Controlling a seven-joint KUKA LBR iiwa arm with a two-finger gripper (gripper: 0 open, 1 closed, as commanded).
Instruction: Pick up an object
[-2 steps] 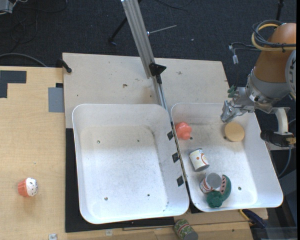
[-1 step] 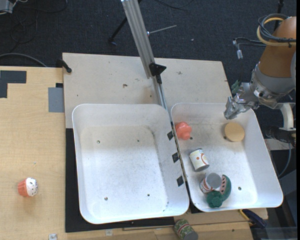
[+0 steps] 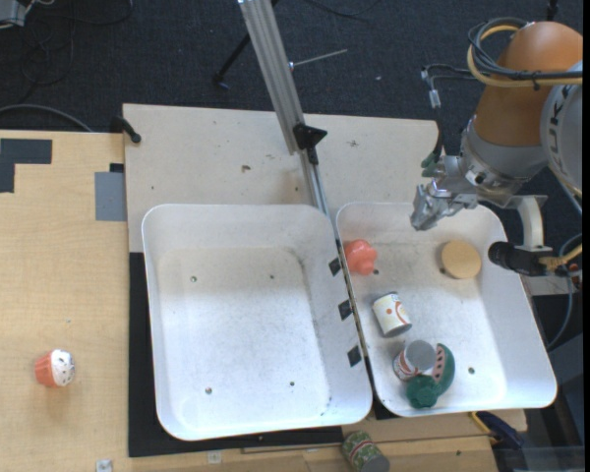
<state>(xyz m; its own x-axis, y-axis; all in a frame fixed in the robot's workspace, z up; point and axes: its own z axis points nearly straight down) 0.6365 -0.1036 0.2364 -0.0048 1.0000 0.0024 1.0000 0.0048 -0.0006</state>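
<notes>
While the arm is reaching in from the right: the hand (image 3: 428,210) is hanging over the back edge of the right bin (image 3: 531,362), with nothing visible in it.
Step in hand: judging by the pose, the arm is lining up over a target; no pick is under way yet.
Hand state: how far it is parted cannot be told from this angle.
Nearest thing: a tan round disc (image 3: 460,260) is lying flat in the right bin, just beside the hand, toward the front and right.
Look of the disc: low, smooth and wide, so it is probably offering little to pinch.
Other candidates: an orange-pink lump (image 3: 359,256) is sitting against the bin's left wall; a white cup (image 3: 391,314) is lying mid-bin; a green toy (image 3: 429,380) is resting near the front, touching a small can (image 3: 414,358).
Next move: it is calling for a shift over one item, then a straight descent.
Left bin (image 3: 177,234): holding none of these.
</notes>
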